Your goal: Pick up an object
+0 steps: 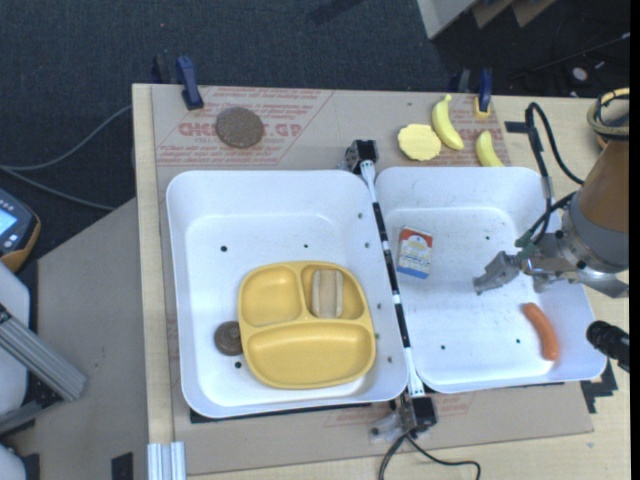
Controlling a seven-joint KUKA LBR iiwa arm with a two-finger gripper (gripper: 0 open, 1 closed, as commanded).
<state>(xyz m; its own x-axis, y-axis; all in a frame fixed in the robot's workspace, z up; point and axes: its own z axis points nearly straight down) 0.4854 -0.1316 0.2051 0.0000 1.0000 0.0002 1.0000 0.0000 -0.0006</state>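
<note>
My gripper point(492, 276) hangs low over the right bin point(470, 368), at the end of the grey arm that comes in from the right. A small white carton with orange and blue print point(415, 252) lies to its left, about a hand's width away. Just below and to the right of the gripper lies an orange sausage point(541, 330), near the bin's right wall. I see nothing in the gripper.
The left bin point(200, 218) holds a yellow divided plate point(305, 346) with a bread-like piece point(327, 293) in one compartment, and a brown disc point(229, 338) beside it. Behind the bins lie another brown disc point(239, 126), a yellow slice point(420, 141) and two bananas point(448, 123).
</note>
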